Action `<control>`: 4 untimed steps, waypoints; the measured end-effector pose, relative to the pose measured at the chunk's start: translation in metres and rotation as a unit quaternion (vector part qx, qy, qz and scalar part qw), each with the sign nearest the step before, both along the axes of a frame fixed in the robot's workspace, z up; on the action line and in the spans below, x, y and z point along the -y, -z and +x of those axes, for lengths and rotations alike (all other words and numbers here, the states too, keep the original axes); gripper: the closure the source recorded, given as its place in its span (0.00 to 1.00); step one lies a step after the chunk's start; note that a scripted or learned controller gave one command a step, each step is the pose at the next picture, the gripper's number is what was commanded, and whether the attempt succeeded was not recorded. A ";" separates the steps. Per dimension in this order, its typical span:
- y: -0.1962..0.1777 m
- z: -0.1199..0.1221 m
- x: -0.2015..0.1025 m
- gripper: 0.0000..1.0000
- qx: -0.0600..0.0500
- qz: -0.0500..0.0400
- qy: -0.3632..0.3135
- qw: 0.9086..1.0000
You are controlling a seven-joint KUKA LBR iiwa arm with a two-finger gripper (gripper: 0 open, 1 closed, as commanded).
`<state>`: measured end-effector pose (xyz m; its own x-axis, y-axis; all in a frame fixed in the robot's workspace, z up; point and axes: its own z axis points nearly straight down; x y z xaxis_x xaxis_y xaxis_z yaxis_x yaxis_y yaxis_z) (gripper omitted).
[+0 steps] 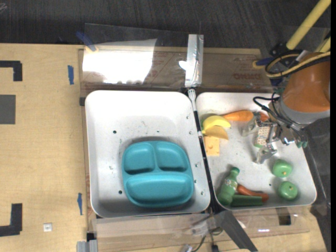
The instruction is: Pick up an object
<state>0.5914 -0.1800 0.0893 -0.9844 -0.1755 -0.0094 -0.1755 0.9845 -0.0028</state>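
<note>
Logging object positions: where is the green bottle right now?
The green bottle lies near the right bin's front edge, left of the two green apples.

One fixed camera is looking down at a slant from above the bench, taking in both white bins: left bin, right bin. Arm is entering from the right edge.
</note>
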 end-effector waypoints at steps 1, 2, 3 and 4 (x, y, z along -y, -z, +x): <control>0.001 0.068 0.017 0.00 -0.028 0.006 -0.023 0.999; 0.002 0.071 0.044 0.00 -0.019 0.004 -0.051 0.998; 0.000 0.025 0.043 0.00 -0.001 0.000 -0.043 0.999; 0.000 -0.012 0.016 0.00 0.000 0.000 -0.019 1.000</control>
<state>0.5792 -0.1960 0.0897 -0.9769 -0.2135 -0.0103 -0.2134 0.9770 -0.0033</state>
